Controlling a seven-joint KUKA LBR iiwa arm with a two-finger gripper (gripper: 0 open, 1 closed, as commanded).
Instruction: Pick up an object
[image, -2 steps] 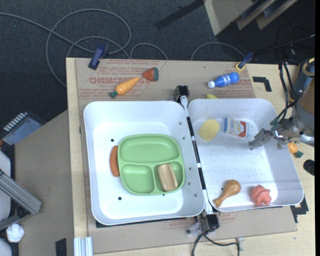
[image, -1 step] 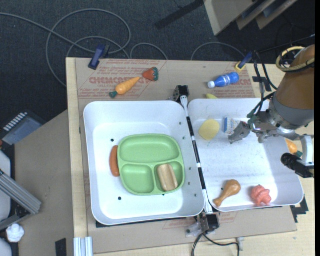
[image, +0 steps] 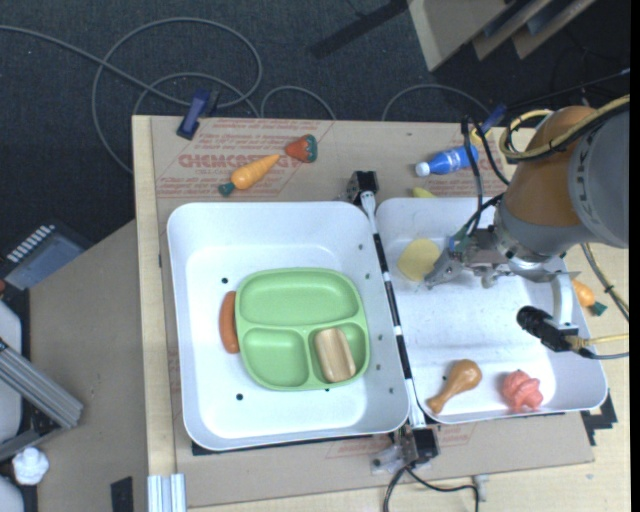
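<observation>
In the right bin (image: 560, 390) a pale yellow round piece (image: 417, 258) lies at the far left, close to the divider. A tan chicken drumstick (image: 455, 384) and a pink lumpy toy (image: 522, 390) rest near the front wall. My gripper (image: 455, 266) hangs low over the right bin's far part, just right of the yellow piece and close to touching it. Nothing shows between its tips. The left bin (image: 200, 300) holds a green divided tray (image: 295, 300) with a tan bread roll (image: 335, 354) in its front right compartment. An orange-red sausage (image: 230, 322) lies along the tray's left side.
On the bench behind the bins lie a toy carrot (image: 252, 171), a red strawberry-like piece (image: 301, 149), a blue clip (image: 195, 113) and a blue-and-white bottle (image: 447, 161). A small orange piece (image: 584, 294) sits at the right bin's right rim. Cables run across the dark floor.
</observation>
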